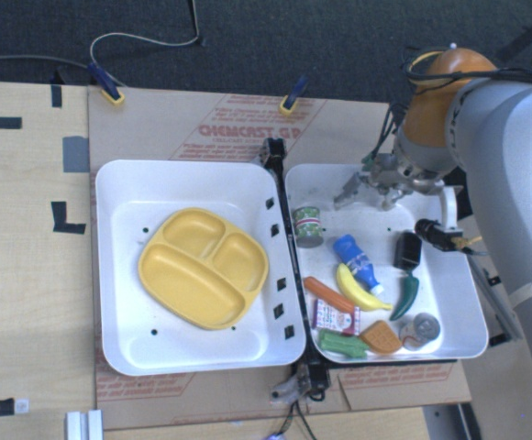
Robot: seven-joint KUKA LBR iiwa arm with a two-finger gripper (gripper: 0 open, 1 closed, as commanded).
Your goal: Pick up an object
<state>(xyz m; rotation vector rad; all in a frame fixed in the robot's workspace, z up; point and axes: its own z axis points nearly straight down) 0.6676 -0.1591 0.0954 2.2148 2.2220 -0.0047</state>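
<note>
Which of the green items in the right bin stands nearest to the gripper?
The small green-labelled can beside the bin's left wall; the green pepper and the green vegetable lie farther from the gripper.

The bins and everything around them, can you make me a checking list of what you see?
Surface: cardboard-covered bench, two white bins side by side.
Job's things: right bin holds a blue bottle, banana, carrot, small can, green pepper.
Clutter: yellow divided tray in left bin.
Grippers: gripper over right bin's far end, holding nothing seen.
Cables: white cable behind bench.
Surroundings: dark carpet.
</note>
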